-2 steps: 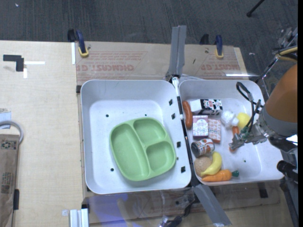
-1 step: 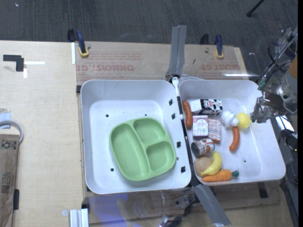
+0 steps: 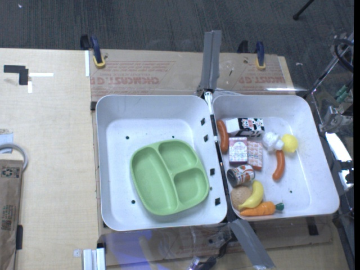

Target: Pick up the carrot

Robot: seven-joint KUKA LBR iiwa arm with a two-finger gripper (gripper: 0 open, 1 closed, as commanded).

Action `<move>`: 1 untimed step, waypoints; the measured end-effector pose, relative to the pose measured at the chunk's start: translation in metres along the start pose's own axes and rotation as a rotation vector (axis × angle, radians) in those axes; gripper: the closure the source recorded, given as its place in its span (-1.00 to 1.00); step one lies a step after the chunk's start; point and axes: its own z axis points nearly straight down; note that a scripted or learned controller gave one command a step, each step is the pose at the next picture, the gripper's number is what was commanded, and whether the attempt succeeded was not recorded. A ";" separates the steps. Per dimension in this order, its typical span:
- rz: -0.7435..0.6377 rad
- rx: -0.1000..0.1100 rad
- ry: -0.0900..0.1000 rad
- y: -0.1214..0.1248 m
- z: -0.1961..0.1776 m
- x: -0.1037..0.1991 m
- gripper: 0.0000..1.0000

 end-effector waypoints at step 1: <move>-0.368 -0.001 0.001 -0.027 -0.010 -0.018 1.00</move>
